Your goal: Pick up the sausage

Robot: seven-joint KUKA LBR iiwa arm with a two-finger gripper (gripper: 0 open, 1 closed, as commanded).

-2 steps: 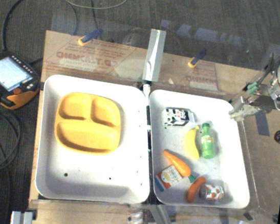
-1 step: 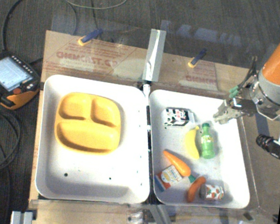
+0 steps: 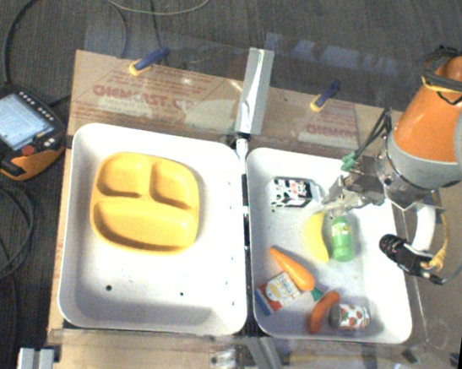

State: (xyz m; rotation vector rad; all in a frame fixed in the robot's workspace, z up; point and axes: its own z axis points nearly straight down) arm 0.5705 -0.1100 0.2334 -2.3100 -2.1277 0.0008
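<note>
One sausage (image 3: 322, 311), one carrot (image 3: 292, 269), two bins; hand (image 3: 341, 202) grip unclear.

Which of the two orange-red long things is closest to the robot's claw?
The orange carrot is closer to the gripper. The reddish sausage lies farther toward the right bin's front edge, beside a small can.

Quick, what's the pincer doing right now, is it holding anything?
Pincer: cannot be told whether open or closed; it hangs over the green bottle and yellow banana in the right white bin, apart from the reddish-orange sausage.
</note>
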